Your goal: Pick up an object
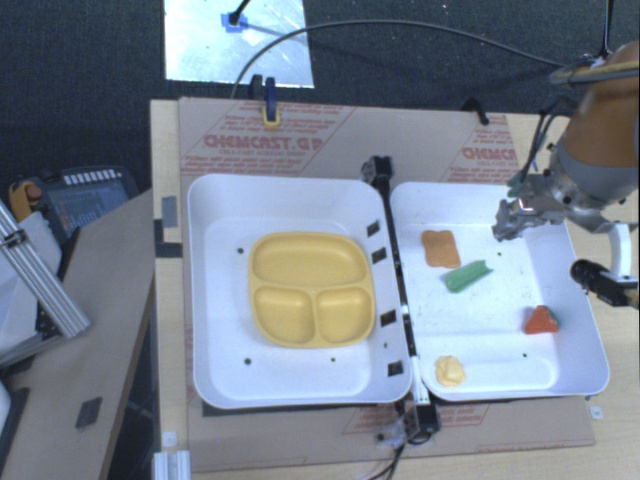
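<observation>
Two white bins on a cardboard-covered bench, arm hanging over the right one.

The bench point(330, 128) is laid with printed brown cardboard and stands on dark carpet, where a shiny metal sheet point(238, 28) lies beyond the far edge. The left bin point(215, 208) holds a yellow divided tray point(310, 288). The right bin point(575, 368) holds an orange-brown slab point(440, 248), a green piece point(466, 276) just beside it, a red and green piece point(541, 320) near the right wall, and a pale yellow lump point(450, 371) at the near edge. The gripper point(512, 218) hovers above the bin's far right part, apart from every piece; whether its fingers are open or closed I cannot tell, they blur into the wrist. The arm is cut off by the right border.
</observation>
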`<act>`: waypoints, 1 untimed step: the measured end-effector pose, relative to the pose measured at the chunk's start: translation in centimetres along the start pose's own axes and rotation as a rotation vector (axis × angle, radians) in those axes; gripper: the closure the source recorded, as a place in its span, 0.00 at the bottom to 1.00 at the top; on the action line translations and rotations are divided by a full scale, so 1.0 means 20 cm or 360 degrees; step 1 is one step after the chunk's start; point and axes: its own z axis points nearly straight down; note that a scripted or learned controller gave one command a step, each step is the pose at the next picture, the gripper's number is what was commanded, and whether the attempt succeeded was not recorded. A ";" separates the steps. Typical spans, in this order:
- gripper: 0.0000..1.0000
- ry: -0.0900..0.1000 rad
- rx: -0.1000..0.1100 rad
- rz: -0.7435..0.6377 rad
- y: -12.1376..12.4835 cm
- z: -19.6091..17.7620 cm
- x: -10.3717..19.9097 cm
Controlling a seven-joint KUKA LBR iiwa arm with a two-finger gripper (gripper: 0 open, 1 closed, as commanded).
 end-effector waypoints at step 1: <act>1.00 0.0000 -0.0002 -0.0001 0.01 -0.27 0.00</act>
